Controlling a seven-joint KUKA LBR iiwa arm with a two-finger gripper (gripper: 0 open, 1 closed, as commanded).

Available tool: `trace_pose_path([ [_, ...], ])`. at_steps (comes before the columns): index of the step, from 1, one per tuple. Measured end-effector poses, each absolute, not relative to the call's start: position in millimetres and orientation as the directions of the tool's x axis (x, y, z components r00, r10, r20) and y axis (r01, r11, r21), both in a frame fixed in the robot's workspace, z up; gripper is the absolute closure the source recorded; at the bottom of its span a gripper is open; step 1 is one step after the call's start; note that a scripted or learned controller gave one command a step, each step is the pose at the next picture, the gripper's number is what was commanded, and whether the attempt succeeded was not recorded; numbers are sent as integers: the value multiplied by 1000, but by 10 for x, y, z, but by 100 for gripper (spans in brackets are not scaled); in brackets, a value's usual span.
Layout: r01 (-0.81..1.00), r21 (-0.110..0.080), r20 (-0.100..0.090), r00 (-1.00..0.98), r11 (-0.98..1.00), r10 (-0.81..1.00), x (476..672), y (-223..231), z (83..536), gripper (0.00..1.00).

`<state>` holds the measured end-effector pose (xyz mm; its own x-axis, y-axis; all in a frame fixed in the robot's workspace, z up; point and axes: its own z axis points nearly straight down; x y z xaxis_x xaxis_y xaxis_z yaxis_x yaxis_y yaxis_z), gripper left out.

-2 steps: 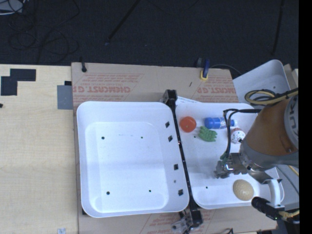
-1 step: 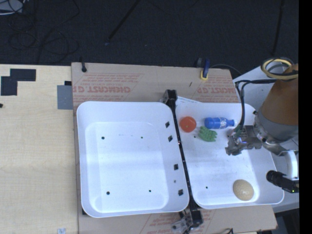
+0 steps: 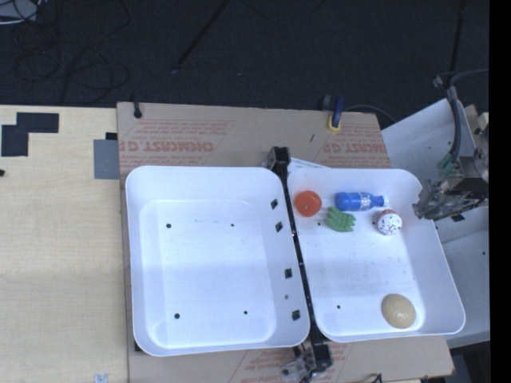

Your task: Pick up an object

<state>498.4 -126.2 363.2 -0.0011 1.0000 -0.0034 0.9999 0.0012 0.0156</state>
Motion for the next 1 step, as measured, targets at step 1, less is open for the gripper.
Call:
trace_pose_path([
  [1, 1000, -11, 3, 0, 0, 1000, 4739, -1217, 2785, 100],
])
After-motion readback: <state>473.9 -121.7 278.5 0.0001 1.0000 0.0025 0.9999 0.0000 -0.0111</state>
